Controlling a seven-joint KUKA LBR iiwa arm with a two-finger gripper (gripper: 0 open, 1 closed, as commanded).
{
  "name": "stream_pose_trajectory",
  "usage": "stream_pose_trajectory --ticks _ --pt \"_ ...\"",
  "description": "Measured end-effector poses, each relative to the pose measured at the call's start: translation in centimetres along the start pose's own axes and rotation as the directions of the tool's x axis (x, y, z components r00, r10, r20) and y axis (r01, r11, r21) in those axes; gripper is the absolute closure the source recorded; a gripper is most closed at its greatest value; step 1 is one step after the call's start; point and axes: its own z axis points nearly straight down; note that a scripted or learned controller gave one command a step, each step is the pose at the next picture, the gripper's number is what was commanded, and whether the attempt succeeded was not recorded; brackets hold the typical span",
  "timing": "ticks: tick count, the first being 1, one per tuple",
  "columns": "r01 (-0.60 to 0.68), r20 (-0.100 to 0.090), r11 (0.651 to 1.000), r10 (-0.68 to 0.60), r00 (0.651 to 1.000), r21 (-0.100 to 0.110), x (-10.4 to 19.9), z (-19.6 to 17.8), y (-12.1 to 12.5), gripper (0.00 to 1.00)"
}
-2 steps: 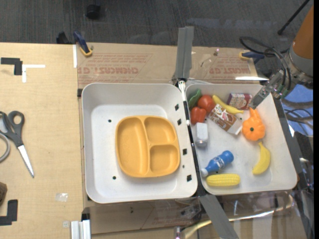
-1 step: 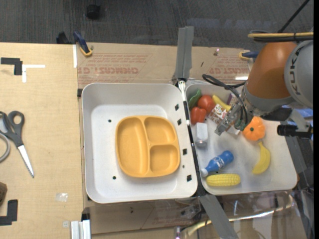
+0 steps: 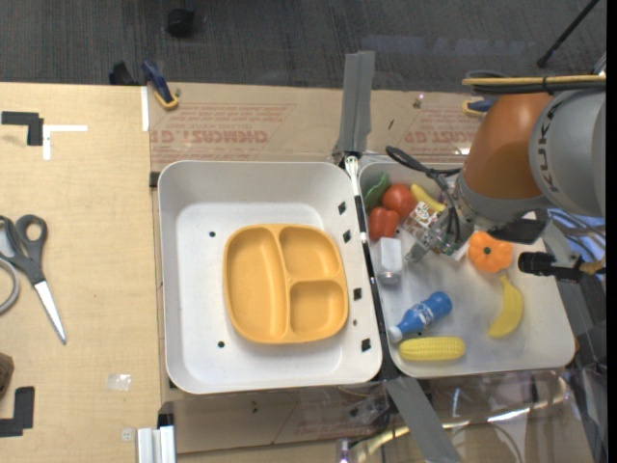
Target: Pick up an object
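The right bin (image 3: 540, 350) holds several toy foods. A red tomato (image 3: 398, 199), a green pepper (image 3: 377, 187) and a red pepper (image 3: 383, 222) lie at its far left. Below them is a small white bottle (image 3: 389, 258). A blue bottle (image 3: 424, 313) and a corn cob (image 3: 431, 349) lie near the front. A banana (image 3: 507, 309) and an orange (image 3: 490, 253) are on the right. My gripper (image 3: 431, 231) hangs low in the bin's middle, between the red pepper and the orange, just right of the white bottle. A small yellow piece (image 3: 425, 197) sits behind it.
The left bin (image 3: 193, 258) holds a yellow divided plate (image 3: 286, 283). Scissors (image 3: 34, 268) lie on the bench at far left. A blue and yellow clamp (image 3: 159, 85) sits at the bench's back edge. The arm's orange band (image 3: 511, 143) looms over the right bin's far side.
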Motion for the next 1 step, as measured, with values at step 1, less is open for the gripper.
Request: stream_pose_trajectory --ticks 1 --pt "0.113 0.002 0.994 -0.113 0.994 0.000 -5.43 -13.29 1.04 1.00"
